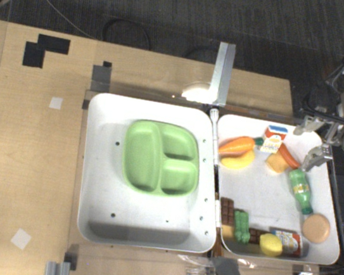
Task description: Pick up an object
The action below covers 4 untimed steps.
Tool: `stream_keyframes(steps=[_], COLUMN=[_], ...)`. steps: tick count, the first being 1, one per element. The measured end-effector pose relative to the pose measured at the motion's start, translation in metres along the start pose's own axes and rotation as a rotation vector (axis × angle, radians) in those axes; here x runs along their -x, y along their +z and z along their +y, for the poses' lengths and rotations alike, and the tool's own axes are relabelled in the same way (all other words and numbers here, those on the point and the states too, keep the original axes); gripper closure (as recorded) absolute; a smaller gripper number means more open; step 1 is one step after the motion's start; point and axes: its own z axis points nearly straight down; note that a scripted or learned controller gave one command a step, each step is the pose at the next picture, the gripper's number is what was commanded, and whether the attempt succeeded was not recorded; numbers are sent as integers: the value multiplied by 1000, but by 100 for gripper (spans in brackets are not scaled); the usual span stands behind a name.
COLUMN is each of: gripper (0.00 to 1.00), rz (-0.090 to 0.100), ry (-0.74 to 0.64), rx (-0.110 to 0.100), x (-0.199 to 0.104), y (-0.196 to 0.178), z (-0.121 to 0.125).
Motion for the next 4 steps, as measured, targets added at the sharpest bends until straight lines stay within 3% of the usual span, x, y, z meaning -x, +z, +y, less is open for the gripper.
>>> stream_keyframes(steps=[1,2,3,4], gripper=[0,0,0,0], rz=[13,-9,-10,-6], ry=[22,54,50,-71], rx=[3,-3,-4,3], x=[-12,9,0,-15], y=[136,188,187,189], z=[-31,-50,-43,63])
